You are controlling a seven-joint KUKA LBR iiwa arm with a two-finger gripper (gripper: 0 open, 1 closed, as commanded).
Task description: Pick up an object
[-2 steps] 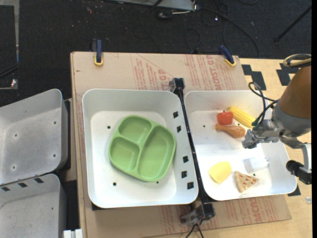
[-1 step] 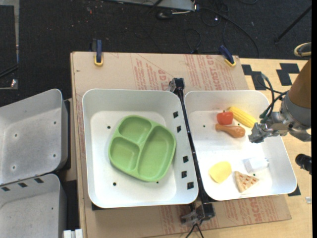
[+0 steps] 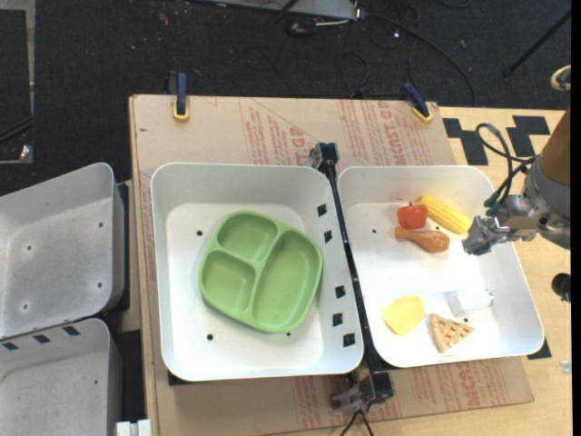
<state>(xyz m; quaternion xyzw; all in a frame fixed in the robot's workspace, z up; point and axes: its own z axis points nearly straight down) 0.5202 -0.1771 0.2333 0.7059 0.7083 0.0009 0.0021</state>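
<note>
The right bin [image 3: 522, 271] holds a red tomato [image 3: 412, 215], a yellow corn cob [image 3: 446, 213], a brown chicken drumstick [image 3: 422, 239], a yellow round piece [image 3: 403, 314], a pizza slice [image 3: 450, 332] and a small white piece [image 3: 467, 300]. My gripper [image 3: 478, 237] hangs over the bin's right side, just right of the corn and the drumstick, and I see nothing held in it. The arm reaches in from the right edge.
A green divided plate [image 3: 260, 270] lies in the left bin [image 3: 172, 243]. Both bins rest on a wooden board [image 3: 263, 134] with blue and yellow clamps at the back. White lids [image 3: 54, 243] lie off to the left on the dark floor.
</note>
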